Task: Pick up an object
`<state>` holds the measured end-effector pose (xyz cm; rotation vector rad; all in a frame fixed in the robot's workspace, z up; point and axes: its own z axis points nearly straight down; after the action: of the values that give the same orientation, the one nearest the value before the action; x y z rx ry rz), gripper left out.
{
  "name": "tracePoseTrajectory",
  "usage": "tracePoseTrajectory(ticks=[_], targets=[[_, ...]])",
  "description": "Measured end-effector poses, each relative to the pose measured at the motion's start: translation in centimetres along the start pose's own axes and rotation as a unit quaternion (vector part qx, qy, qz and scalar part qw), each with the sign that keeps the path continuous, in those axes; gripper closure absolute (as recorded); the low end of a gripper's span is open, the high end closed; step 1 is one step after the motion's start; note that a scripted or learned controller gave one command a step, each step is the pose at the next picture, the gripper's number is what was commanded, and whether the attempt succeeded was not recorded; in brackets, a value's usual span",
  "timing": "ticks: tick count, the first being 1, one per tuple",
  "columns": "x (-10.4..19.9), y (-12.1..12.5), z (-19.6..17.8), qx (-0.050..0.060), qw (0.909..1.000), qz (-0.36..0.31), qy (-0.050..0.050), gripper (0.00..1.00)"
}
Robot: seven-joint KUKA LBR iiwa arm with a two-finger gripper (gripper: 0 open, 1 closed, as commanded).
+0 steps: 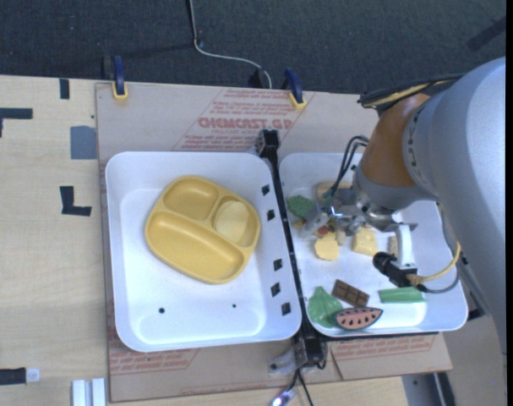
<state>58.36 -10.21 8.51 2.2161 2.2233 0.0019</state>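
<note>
several small toy foods crowd under the gripper [339, 219], which is down in the right white plastic bin [442, 315], low among them; whether it is open or closed i cannot tell, since the wrist and its cables cover that part. just beside it lie a pale yellow cheese-like wedge [326, 249] and a second pale yellow block [365, 242], with a small green leafy piece [301, 205] toward the divider. i judge one of these yellow pieces to be the likely target, because the arm is lowered right over that cluster.

farther toward the near rim sit a brown chocolate bar piece [351, 293], a green leaf-shaped piece [323, 305], a watermelon slice [358, 318] and a green stick [400, 294], all apart from the gripper.

the left white bin [133, 311] holds a yellow divided plastic plate [202, 228], lying flat, well apart from the arm.
</note>
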Motion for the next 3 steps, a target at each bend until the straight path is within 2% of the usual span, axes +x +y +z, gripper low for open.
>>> tracePoseTrajectory(ticks=[1, 2, 3], targets=[[-2.0, -10.2, -0.2, 0.0, 1.0, 0.004, 0.001, 0.0], [-0.8, -1.3, 0.0, -0.001, 1.0, -0.001, 0.0, 0.0], [-4.0, 5.6, 0.1, 0.003, 1.0, 0.001, 0.0, 0.0]])
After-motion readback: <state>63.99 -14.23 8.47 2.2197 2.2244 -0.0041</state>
